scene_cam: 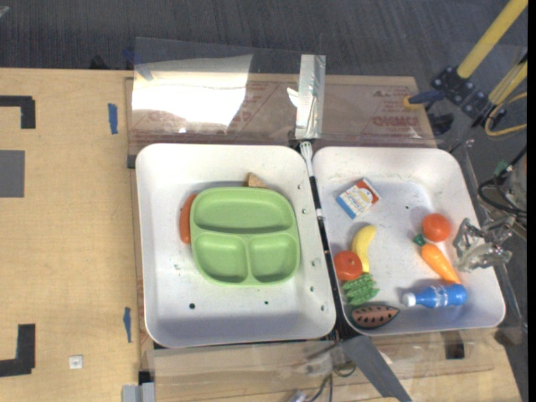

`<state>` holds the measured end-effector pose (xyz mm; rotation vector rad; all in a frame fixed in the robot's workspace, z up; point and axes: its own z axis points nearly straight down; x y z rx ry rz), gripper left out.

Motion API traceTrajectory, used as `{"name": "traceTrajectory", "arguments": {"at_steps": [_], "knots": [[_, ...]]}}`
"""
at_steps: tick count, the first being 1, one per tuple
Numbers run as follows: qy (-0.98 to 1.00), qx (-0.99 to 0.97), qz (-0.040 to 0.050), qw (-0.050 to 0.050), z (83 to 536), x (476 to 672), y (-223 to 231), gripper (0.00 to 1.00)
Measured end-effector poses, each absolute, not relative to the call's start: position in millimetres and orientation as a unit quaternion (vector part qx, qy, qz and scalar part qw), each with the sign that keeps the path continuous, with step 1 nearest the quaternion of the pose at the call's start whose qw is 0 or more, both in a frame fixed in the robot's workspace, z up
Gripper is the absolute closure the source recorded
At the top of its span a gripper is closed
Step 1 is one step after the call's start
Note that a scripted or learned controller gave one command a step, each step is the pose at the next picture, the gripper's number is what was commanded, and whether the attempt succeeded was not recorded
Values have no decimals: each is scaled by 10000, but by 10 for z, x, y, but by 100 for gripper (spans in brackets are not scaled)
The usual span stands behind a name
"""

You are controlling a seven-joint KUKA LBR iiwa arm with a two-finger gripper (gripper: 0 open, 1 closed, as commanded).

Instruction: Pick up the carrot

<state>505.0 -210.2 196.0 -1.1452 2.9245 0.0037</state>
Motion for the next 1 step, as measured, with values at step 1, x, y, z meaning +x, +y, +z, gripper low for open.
{"name": "traceTrajectory", "arguments": {"at_steps": [1], "knots": [[9313, -3641, -13, 53, 2089, 5084, -2088, 100]]}}
